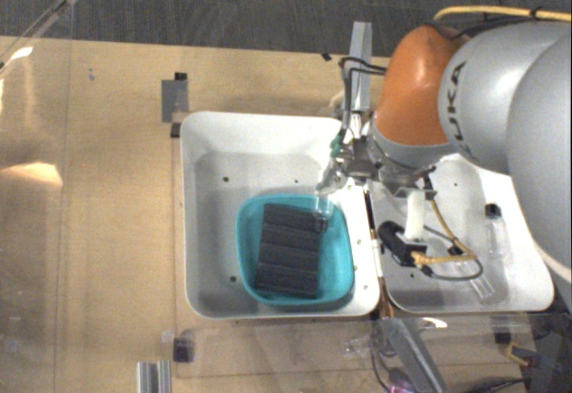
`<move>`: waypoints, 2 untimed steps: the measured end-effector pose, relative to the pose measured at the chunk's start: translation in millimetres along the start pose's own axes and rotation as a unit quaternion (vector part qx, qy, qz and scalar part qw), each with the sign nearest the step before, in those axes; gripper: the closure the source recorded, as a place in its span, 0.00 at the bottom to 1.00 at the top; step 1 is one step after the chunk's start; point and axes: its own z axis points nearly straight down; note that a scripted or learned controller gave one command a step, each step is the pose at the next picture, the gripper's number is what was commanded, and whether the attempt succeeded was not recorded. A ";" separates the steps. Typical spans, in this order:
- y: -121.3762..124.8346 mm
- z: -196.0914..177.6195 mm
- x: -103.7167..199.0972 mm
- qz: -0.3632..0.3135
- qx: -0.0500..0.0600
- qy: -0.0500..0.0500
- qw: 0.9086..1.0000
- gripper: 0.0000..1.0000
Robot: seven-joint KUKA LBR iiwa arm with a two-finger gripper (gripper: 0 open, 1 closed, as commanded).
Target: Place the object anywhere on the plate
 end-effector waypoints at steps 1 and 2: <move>-40.7 -110.3 -52.2 0.064 -0.003 0.000 0.998 0.00; -57.2 -246.3 -136.9 0.028 -0.005 -0.001 1.000 0.00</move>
